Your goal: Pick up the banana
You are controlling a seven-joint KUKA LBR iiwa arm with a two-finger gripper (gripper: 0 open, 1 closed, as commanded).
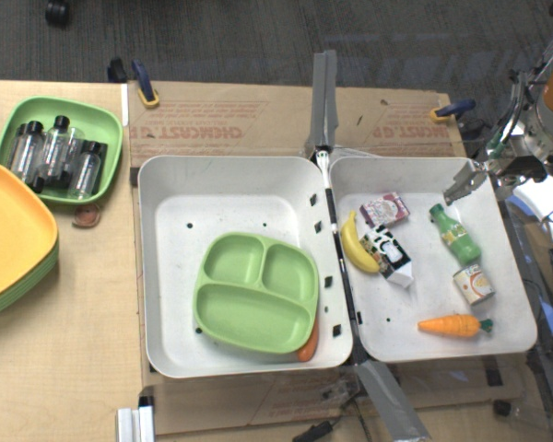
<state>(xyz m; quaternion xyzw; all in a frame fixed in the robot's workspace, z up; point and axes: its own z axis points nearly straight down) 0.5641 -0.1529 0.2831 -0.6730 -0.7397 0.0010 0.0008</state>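
Banana (357, 245): yellow, curved, darker at its tips, lying in the right bin (511, 334) against the left wall. Its long axis runs from the upper end near the divider down and rightward, bowing toward the left bin (161, 247). That bin holds a green tray (256, 293). Just right of the banana sits a black-and-white carton (389, 254), then a pink packet (384, 209), a green bottle (454, 235), a small box (473, 284) and a carrot (452, 326). The gripper (467, 180) hovers at the bin's upper right corner; its opening cannot be judged.

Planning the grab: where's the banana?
The banana lies in the right bin, by its left wall, touching the black-and-white carton.
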